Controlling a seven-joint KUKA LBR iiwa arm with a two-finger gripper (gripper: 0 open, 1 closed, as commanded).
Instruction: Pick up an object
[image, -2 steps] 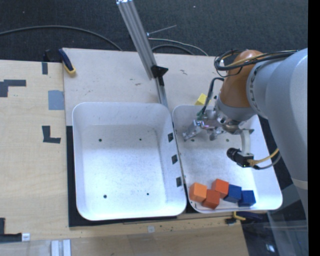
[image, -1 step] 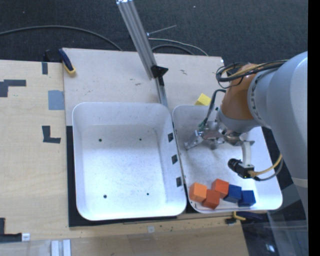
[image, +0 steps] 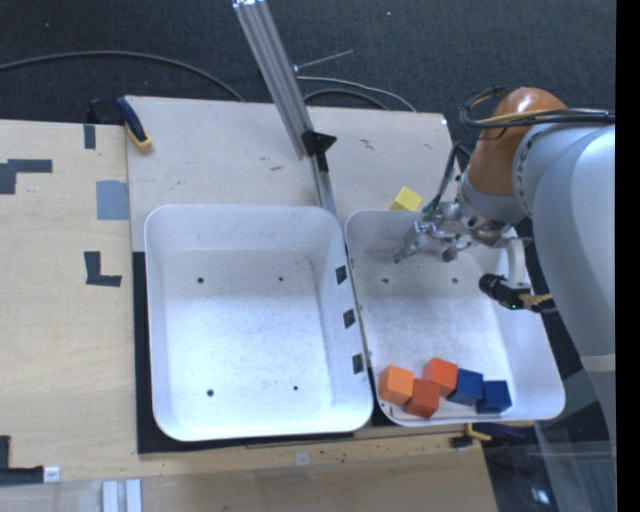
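Note:
Several small blocks lie at the near edge of the right bin (image: 520, 345): an orange block (image: 398, 382), two red-orange blocks (image: 440, 373) (image: 424, 399) and two blue blocks (image: 467, 386) (image: 493, 396). My gripper (image: 422, 254) hangs over the far end of that bin, well away from the blocks. It is open, its fingers spread with nothing between them. A yellow block (image: 406, 199) rests on the bench just beyond the bin's far rim, close to the gripper.
The left bin (image: 160, 300) stands beside the right one. A slanted metal rail (image: 285, 90) runs from the top down to the gap between the bins. Cables cross the dark floor behind the bench. The grey arm (image: 570, 220) covers the right side.

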